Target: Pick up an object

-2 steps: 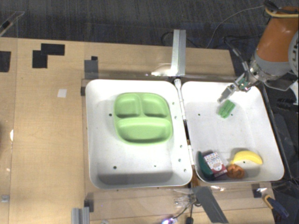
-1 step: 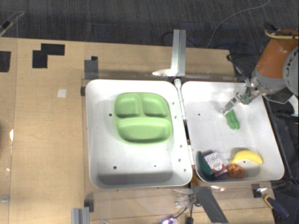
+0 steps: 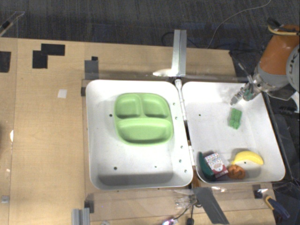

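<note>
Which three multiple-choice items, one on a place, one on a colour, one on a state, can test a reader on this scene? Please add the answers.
1. Where does the divided plate lie?
A. left bin
B. right bin
C. bare bench

2. What colour is the small block under the gripper?
A. red
B. green
C. blue

3. How does the banana lie?
A. between the gripper's fingers
B. on the divided plate
C. in the right bin's near corner

Answers: 1 A, it rests in the left bin. 2 B, it is green. 3 C, it lies by the snack pack.

Arm (image 3: 281,55) cut off at right edge; claw (image 3: 240,97) blurred.
</note>
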{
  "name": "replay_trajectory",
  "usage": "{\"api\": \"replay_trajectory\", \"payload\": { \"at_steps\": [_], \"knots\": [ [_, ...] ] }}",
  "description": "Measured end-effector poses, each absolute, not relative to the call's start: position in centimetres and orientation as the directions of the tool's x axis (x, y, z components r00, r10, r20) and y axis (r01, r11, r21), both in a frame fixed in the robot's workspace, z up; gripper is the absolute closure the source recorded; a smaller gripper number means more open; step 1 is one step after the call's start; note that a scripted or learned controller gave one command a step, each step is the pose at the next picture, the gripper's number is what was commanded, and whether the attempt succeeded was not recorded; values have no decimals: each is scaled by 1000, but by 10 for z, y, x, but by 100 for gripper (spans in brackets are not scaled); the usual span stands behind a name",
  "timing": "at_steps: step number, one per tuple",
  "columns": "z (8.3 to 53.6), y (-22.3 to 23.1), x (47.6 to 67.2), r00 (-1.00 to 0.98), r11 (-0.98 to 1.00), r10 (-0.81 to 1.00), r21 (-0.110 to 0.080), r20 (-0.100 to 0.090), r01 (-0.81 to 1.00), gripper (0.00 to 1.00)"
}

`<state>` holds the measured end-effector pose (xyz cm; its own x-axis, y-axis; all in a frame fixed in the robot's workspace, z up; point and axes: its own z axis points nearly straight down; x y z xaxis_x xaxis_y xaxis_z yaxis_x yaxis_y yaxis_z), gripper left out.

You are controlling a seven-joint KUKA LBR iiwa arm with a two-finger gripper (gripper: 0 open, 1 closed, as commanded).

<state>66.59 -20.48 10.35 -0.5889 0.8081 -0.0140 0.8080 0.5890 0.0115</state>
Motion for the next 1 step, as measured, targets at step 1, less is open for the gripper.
{"api": "replay_trajectory", "payload": {
  "at_steps": [1],
  "knots": [
    [89, -188, 672, -539, 539, 842, 8, -7, 842, 100]
  ]
}}
